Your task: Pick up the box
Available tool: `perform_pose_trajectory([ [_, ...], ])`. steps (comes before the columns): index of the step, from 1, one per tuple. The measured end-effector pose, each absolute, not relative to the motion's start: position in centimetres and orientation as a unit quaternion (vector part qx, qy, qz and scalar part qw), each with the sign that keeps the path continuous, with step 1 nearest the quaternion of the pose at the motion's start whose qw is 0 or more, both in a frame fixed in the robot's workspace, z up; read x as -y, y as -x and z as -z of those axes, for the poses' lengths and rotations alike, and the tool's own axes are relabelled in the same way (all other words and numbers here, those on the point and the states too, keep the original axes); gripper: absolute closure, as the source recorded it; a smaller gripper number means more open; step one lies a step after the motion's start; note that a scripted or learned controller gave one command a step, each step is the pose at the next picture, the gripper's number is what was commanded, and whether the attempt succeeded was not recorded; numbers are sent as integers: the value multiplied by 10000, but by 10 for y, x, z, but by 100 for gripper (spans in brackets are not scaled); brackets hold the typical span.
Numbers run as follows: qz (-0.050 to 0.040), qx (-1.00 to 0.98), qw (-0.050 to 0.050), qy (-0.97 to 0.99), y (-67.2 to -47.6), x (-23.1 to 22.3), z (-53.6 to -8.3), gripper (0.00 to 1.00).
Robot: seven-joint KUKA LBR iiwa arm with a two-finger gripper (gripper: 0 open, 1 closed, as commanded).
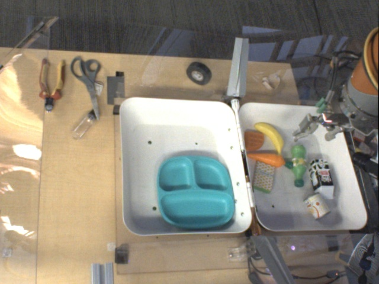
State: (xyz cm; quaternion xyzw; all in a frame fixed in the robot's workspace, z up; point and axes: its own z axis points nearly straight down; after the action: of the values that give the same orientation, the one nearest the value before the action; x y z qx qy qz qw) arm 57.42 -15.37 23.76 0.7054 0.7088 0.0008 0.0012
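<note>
Box in right bin | cup just beside | claw spread, apart above

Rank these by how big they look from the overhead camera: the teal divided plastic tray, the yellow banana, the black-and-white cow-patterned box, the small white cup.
1. Teal divided plastic tray, by far the largest.
2. Yellow banana.
3. Black-and-white cow-patterned box and small white cup: too similar to rank.

One fixed overhead view, slanting down on both bins
</note>
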Motion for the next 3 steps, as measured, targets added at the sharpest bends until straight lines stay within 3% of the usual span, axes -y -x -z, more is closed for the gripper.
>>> perform_pose_trajectory([
  [1, -64, -7241, 85, -6897, -541, 121, -103, 0],
  [2, -62, -7942, 134, -6075, -545, 98, -95, 0],
  [3, -66, -8150, 147, -5793, -523, 94, -94, 0],
])
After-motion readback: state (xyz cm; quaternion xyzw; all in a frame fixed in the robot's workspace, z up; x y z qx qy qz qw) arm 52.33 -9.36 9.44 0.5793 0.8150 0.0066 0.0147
